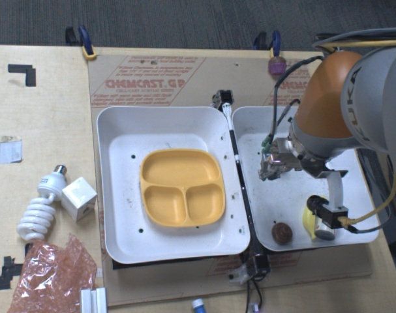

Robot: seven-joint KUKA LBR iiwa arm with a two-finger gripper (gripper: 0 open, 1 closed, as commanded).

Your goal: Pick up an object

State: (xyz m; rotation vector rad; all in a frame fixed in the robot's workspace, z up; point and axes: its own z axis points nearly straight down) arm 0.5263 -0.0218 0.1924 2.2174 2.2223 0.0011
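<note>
While the arm (354,103) reaches in from the right, you see its gripper (271,168) low over the right bin (253,119), near that bin's left wall; whether it is wide or narrow you cannot tell. Your candidates lie toward the bin's front edge: a small brown round object (282,233) and, just to its right, a yellow object (309,222), both apart from the gripper. A yellow divided plate (182,187) sits in the left bin (113,175).

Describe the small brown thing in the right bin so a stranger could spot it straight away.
Find the right white bin, where the grey arm reaches in. Look along its near edge: the small brown ball sits there, left of a yellow object. It is the bin's only dark, round item.
</note>
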